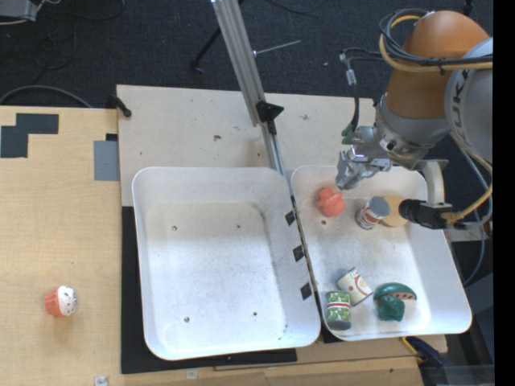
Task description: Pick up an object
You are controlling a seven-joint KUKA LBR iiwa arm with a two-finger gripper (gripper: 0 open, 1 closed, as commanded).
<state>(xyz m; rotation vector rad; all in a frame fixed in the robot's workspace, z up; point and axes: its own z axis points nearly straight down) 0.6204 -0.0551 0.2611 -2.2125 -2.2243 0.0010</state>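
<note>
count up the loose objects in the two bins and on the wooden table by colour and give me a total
Orange or red: 2, the orange lump in the right bin and the orange-and-white toy on the wooden table
Red-and-white can: 1
Tan piece: 1
White cup: 1
Green: 2, the green can and the green toy
Total: 7

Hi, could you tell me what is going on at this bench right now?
The robot arm's end effector hangs over the right bin, just above and right of an orange-red object. It holds nothing visible. A small can, a cup, a green can and a green toy also lie in that bin.
</note>
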